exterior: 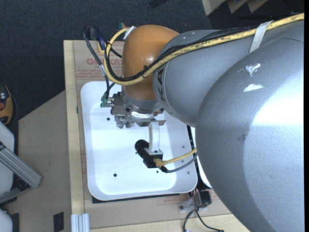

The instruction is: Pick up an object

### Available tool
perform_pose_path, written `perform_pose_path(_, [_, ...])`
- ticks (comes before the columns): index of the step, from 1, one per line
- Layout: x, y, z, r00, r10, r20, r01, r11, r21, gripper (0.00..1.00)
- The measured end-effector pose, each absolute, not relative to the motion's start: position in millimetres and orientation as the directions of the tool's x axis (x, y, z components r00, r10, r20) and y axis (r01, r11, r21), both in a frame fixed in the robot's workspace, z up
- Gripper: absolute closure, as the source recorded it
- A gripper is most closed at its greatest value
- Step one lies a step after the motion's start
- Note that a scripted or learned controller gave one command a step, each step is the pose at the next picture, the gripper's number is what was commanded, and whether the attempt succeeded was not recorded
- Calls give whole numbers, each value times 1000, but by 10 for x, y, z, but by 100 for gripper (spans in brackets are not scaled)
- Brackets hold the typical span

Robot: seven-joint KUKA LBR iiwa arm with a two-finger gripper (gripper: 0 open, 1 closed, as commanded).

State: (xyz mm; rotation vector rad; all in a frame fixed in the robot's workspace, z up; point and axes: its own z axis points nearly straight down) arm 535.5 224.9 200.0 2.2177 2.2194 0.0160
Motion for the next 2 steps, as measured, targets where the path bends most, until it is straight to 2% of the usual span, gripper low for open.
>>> perform_pose_path(1, [4767,2253,2320,-3,1000,2,1000,3,-4,100])
perform_pose_path(2, [4801,2247,3069,-2,1000,4,1000,2,8,100])
